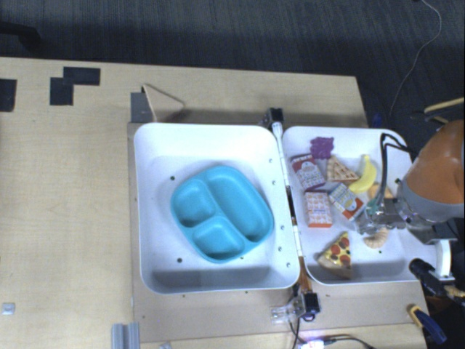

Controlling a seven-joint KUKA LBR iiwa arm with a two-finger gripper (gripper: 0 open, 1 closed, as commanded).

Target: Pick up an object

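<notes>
Hovering hand over right bin

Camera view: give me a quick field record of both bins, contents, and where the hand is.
left bin: shallow white bin holding a blue three-compartment plastic tray
right bin: shallow white bin holding small toy foods
right bin items: purple toy, yellow toy banana, toy pizza slice, waffle-pattern toy piece, small printed packets
hand: low over right bin's right side, near the banana
grasp: cannot tell
</notes>
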